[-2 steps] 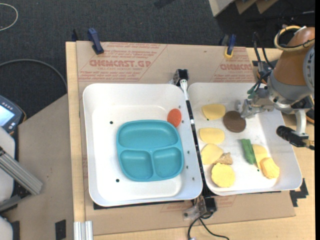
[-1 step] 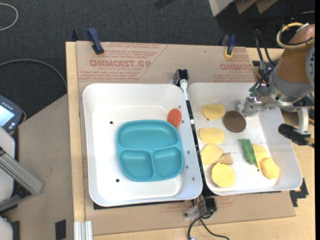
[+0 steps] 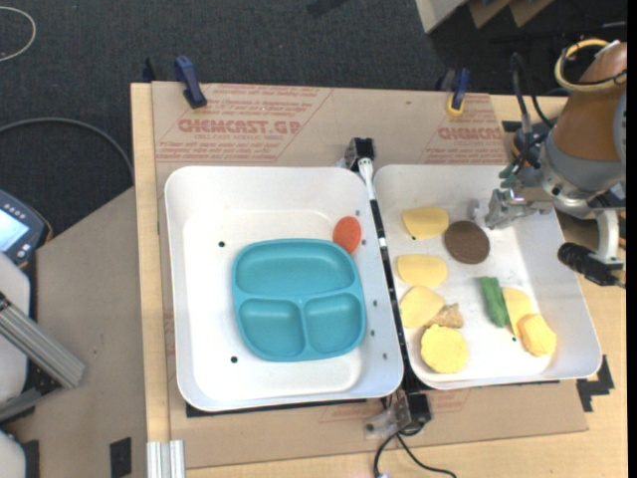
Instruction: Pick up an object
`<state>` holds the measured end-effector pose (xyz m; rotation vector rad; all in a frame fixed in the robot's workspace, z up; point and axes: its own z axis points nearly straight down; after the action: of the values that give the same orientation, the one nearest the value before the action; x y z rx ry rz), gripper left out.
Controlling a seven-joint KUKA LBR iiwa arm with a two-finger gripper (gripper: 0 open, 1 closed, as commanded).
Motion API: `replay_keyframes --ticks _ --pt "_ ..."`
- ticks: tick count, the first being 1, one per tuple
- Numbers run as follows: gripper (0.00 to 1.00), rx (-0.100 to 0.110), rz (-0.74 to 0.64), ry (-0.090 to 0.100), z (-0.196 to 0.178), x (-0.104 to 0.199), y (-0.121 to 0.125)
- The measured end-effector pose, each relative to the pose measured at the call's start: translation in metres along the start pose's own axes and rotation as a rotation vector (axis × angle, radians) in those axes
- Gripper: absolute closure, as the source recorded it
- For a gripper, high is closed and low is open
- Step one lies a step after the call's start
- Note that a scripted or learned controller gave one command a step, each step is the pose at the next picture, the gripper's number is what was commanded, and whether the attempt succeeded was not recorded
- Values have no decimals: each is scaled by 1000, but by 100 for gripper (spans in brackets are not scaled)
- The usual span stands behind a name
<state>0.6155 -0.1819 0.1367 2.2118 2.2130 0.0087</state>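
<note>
The right bin (image 3: 567, 366) holds several yellow food pieces (image 3: 425, 222), a brown round disc (image 3: 466, 242), a green stick-shaped piece (image 3: 492, 301), a small tan piece (image 3: 450, 316) and a yellow-orange piece (image 3: 535, 333). My gripper (image 3: 504, 205) hangs over the bin's far right part, just right of and above the brown disc. Nothing can be seen held in it. The arm's orange-banded wrist (image 3: 589, 118) rises behind it.
The left bin (image 3: 189, 267) carries a teal three-compartment plate (image 3: 297, 299) with an orange ball (image 3: 346, 233) at its far right corner. A black divider clamp (image 3: 360, 151) sits between the bins. Blue and yellow clamps (image 3: 189, 80) hold the board's far edge.
</note>
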Motion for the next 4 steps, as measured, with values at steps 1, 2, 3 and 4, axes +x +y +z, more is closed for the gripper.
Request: replay_keyframes --ticks 1,2,3,4 --pt "100 -2 0 -1 -10 0 1" --pt "100 -5 -1 -2 -21 0 1" --pt "100 -7 -1 -3 -31 -1 2" --pt "100 -10 -2 -4 -41 -1 3"
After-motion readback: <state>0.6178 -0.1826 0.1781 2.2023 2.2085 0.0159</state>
